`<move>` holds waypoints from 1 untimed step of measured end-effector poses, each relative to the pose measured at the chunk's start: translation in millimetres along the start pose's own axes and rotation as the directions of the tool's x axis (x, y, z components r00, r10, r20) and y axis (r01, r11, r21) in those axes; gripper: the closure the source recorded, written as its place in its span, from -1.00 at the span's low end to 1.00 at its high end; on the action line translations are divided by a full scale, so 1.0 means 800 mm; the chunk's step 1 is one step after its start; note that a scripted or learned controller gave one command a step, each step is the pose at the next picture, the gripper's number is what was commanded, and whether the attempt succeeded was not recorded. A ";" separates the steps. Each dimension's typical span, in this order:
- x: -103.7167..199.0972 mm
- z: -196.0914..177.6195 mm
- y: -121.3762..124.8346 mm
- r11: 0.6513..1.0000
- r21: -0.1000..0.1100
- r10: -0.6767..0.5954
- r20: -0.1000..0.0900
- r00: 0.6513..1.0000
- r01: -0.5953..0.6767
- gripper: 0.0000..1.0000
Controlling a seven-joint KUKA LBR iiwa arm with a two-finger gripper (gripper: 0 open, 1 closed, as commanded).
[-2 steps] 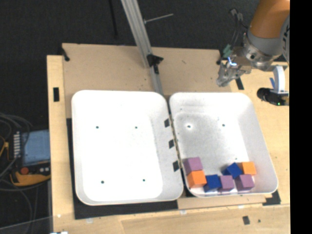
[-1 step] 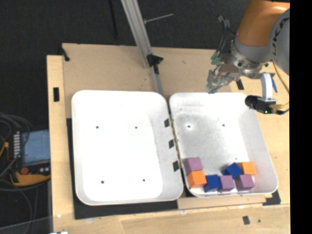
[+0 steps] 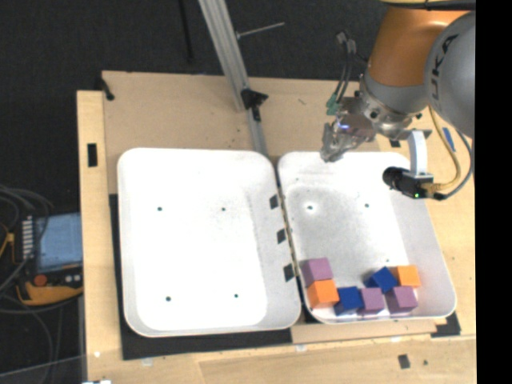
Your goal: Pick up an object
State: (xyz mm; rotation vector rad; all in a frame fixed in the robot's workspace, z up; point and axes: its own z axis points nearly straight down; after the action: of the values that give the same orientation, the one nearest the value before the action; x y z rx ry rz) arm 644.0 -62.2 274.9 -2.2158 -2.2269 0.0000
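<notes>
The fingers hang over the far edge of the right bin, at about 12 o'clock. They look close together and hold nothing. The blocks sit well apart from them, at about 6 o'clock in that bin: a purple block touching an orange block, a blue block, two more purple ones, another blue and another orange. The left bin is beside it on the bench.

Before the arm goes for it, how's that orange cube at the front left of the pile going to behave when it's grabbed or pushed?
The orange cube looks rigid with flat faces, so it should slide rather than roll. It seems small and probably light. A purple cube and a blue cube sit against it, so pushing would likely shift them too.
</notes>
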 end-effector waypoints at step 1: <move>0.060 0.023 -0.026 1.000 0.002 0.000 0.000 1.000 0.000 1.00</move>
State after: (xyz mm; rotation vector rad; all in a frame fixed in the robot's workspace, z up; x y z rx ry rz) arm 623.2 -14.6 256.5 -2.2148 -2.2263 0.0015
